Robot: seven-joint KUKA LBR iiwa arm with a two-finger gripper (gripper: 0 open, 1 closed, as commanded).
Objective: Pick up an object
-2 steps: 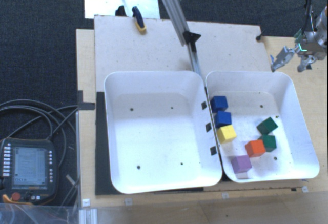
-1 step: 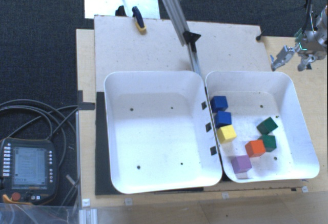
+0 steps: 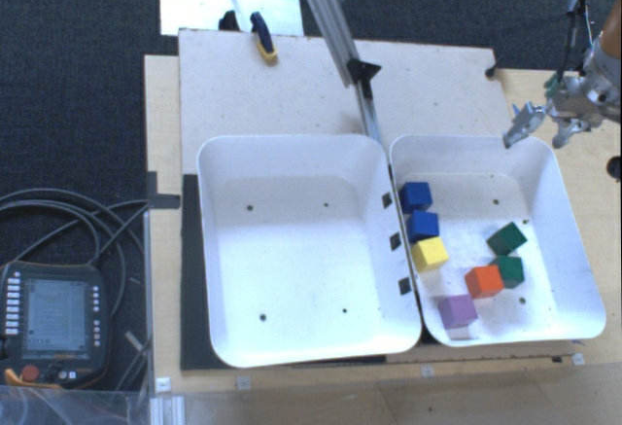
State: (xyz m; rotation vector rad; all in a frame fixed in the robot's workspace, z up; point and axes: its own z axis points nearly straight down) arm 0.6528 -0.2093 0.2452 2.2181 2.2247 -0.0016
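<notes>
Black pendant [image 3: 53,321]: far left of the pincer, off the bench, cables looping over it. Not in play.
Left bin [image 3: 224,170]: white, well left of the pincer, nothing in it that I can make out.
Blue blocks [image 3: 416,196]: two, one just below the other, against the right bin's left wall, left of and below the pincer.
Yellow block [image 3: 430,253]: directly under the blues, same wall.
Purple block [image 3: 458,310]: lowest of the lot, near the bin's bottom edge.
Orange block [image 3: 483,280]: touching a green one on its right.
Green blocks [image 3: 506,238]: two, the upper one tilted. Nearest candidates to the pincer, I'd say.
Right bin [image 3: 569,219]: holds all seven blocks.
Pincer [image 3: 544,122]: parked at the right bin's top right corner, over the rim, nothing between the fingers. Spread or pinched, I can't tell from this angle.
Key relation: every block sits below and left of the pincer. Blocks are cubes, no long axis to align to.
Next, my call: travel down-left into the bin, upper green first.
</notes>
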